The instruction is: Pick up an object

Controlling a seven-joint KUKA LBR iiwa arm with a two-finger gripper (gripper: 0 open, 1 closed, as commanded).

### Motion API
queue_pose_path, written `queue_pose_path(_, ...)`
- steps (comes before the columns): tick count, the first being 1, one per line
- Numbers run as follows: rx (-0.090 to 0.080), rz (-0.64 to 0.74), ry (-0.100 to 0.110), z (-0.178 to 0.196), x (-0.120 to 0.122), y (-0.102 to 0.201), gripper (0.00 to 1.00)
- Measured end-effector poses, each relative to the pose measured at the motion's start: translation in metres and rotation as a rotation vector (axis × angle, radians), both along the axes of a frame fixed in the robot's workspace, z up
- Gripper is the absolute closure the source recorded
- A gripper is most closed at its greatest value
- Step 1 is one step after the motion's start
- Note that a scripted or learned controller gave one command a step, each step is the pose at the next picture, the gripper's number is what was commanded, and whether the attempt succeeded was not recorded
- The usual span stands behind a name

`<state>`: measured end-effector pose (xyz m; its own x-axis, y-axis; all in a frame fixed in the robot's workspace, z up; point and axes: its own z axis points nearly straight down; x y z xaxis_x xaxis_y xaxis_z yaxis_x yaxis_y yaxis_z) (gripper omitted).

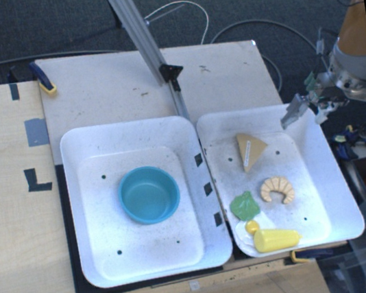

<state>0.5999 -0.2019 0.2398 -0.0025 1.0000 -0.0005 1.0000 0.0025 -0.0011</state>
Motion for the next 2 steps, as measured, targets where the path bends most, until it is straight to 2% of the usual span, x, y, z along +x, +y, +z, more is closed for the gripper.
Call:
queue_pose_path(1,0.000,0.000,0.000,0.000,0.000,0.000,0.00)
queue_pose_path(2,0.000,-0.001,0.004,-0.045,-0.005,0.004,0.00)
